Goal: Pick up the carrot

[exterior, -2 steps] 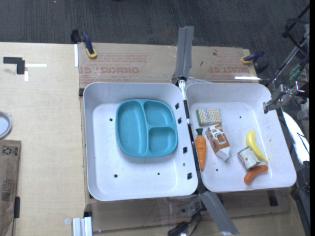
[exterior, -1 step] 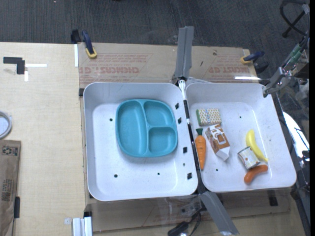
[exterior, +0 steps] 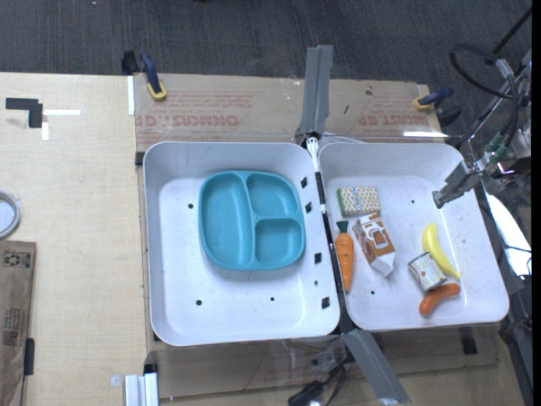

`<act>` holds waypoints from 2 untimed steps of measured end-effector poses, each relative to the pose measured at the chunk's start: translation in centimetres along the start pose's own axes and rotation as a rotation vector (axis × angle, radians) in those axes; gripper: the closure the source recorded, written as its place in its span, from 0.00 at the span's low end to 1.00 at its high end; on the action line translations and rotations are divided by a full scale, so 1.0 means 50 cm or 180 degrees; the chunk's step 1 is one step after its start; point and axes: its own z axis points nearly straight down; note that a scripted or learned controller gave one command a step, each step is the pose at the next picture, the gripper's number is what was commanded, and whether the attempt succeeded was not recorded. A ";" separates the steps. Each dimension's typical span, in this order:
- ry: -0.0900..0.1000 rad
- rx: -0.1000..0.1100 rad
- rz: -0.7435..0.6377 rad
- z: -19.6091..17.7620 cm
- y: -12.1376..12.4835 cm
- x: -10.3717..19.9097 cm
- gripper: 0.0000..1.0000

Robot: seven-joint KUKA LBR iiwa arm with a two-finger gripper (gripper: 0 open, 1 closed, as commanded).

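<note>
You see the hand at the right bin's upper right rim, a grey tip poking in from a tangle of cables and arm parts at the frame's right edge. Most of the arm is cut off there, and you cannot tell whether the hand is spread or pressed together; nothing shows between its fingers.

The cardboard sheet behind the bins carries red print, mirrored and upside down, too blurred to read for sure. At the left edge a brown paper bag is cut off; it bears a small recycling mark and fine print you can't make out. A tape roll above it is also half out of frame. The small box in the right bin has a dotted green-and-cream face, and the carton below it shows orange and white print, neither legible. The can has a label you can't read.

The carrot lies in the right bin hard against its left wall, orange body pointing toward the front, green stub toward the back, just left of the carton. It is well apart from the hand, across the bin, lower and to the left. A banana and a sausage lie by the can, between the carton and the right wall. A blue tray sits in the left bin on the counter.
</note>
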 end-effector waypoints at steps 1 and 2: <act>-0.0005 -0.0010 -0.0204 -0.036 0.013 0.062 0.00; -0.0011 -0.0008 -0.0206 -0.053 0.016 0.061 1.00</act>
